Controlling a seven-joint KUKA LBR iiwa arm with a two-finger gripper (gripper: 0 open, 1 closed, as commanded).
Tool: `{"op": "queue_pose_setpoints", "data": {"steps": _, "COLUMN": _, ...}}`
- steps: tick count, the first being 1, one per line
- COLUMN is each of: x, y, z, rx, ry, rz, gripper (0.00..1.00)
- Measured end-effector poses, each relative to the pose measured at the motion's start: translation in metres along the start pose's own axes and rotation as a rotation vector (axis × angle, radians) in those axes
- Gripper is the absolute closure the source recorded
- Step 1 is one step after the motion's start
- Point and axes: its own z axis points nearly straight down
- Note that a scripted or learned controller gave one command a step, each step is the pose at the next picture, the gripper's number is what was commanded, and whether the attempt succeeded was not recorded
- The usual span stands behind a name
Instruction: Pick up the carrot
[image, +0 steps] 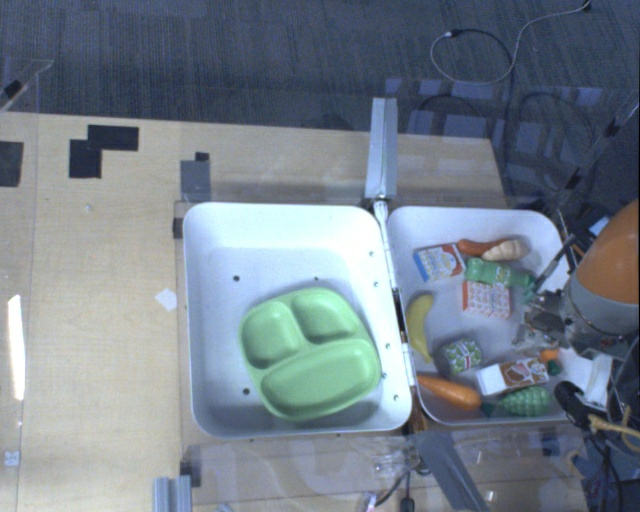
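The orange carrot (448, 390) lies along the front wall of the right bin (470, 222), in its front-left part, pointing left to right. My gripper (541, 322) hangs over the right side of that bin, below the arm's orange band (612, 268). It is well to the right of the carrot and farther back, with a white box (515, 375) between them. Nothing shows between the gripper and the carrot that links them.
The right bin also holds a banana (420, 325), a blue carton (437, 262), a red-and-white packet (487, 300), a green round can (462, 355) and a green bumpy vegetable (521, 402). A green divided plate (310, 352) sits in the left bin (215, 300).
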Motion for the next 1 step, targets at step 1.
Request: {"op": "queue_pose_setpoints", "data": {"steps": 1, "x": 0.0428, "y": 0.0258, "z": -0.1054, "rx": -0.002, "ry": -0.001, "rz": 0.077, "gripper": 1.00}}
